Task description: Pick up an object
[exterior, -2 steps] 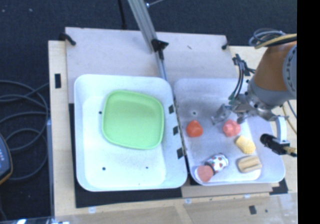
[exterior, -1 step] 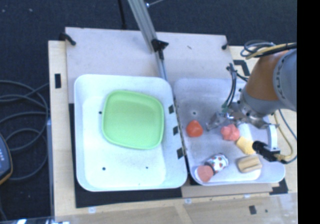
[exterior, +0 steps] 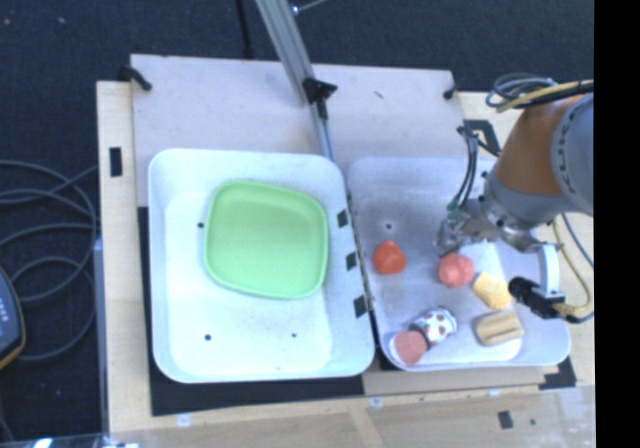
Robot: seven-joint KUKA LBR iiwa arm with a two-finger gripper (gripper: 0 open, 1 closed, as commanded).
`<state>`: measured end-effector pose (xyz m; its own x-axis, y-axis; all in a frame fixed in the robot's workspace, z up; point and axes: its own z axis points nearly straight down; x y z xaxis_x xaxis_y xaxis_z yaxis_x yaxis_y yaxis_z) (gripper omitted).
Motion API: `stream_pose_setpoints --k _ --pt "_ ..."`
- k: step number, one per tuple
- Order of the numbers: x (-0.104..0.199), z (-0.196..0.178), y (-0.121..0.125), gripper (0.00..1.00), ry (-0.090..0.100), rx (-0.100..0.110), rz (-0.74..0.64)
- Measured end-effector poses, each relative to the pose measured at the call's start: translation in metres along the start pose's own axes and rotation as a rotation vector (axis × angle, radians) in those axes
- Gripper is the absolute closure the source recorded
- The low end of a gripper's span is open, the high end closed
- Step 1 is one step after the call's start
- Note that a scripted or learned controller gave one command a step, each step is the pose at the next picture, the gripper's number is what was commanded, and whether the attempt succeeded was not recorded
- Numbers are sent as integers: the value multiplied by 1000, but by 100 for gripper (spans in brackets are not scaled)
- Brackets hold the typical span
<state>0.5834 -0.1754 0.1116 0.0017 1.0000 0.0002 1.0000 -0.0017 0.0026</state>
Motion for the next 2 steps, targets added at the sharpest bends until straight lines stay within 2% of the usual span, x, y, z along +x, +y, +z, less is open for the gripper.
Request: stream_pose_setpoints --k 1,2 --pt "4 -60 8 100 -1 -3 -2" --pt "-5 -109 3 100 -1 -3 -1"
